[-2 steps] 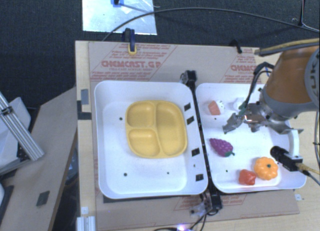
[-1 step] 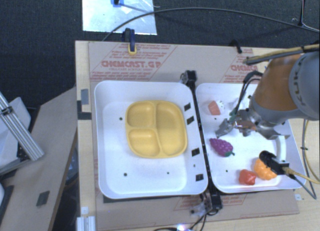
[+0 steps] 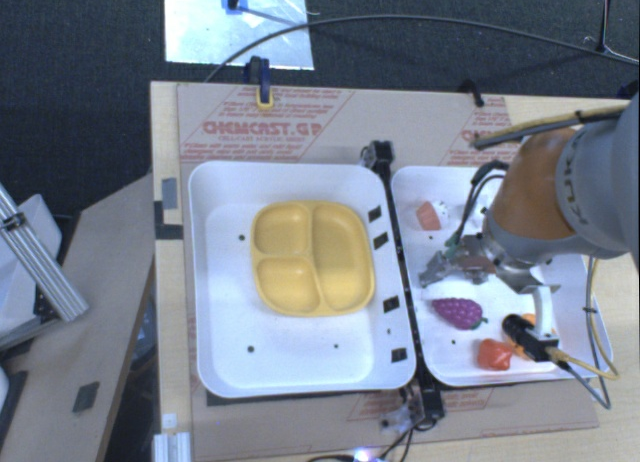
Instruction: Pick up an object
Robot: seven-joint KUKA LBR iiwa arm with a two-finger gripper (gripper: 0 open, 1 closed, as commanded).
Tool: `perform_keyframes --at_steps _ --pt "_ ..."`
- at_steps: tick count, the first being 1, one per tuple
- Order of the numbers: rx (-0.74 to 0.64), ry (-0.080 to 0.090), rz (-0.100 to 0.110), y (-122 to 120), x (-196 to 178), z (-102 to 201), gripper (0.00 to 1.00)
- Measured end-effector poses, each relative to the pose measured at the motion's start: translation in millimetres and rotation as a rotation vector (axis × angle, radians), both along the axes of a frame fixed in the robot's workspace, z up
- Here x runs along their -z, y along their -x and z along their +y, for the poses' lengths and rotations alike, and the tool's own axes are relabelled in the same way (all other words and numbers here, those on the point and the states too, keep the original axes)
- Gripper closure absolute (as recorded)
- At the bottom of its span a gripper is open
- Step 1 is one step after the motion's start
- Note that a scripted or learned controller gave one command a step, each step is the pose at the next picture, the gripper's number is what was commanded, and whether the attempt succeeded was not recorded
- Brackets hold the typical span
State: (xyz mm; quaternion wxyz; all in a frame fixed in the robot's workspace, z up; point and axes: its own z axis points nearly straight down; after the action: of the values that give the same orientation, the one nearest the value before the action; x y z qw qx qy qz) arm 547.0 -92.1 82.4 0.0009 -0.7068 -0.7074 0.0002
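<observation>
Left bin (image 3: 225,350): one yellow divided plate (image 3: 311,256), three compartments, lying flat near the bin's centre.

Right bin (image 3: 420,355): a small salmon-pink block (image 3: 429,215) near the far left corner; a purple grape bunch (image 3: 457,311) toward the near side; an orange-red piece (image 3: 493,353) near the front edge, right of the grapes.

My arm (image 3: 565,190) reaches over the right bin. My tool (image 3: 452,262) hangs low between the pink block and the grapes, just above the grapes. I cannot tell how far it is open, nor see anything gripped in it.

Both bins sit on the tabletop (image 3: 300,115).
</observation>
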Motion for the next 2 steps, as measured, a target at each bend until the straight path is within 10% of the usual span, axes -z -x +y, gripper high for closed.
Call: perform_keyframes --at_steps 1,2 --pt "0.001 0.001 -0.004 -1 -13 0 1.0" --pt "0.001 0.002 -0.007 0 -56 -3 1.0"
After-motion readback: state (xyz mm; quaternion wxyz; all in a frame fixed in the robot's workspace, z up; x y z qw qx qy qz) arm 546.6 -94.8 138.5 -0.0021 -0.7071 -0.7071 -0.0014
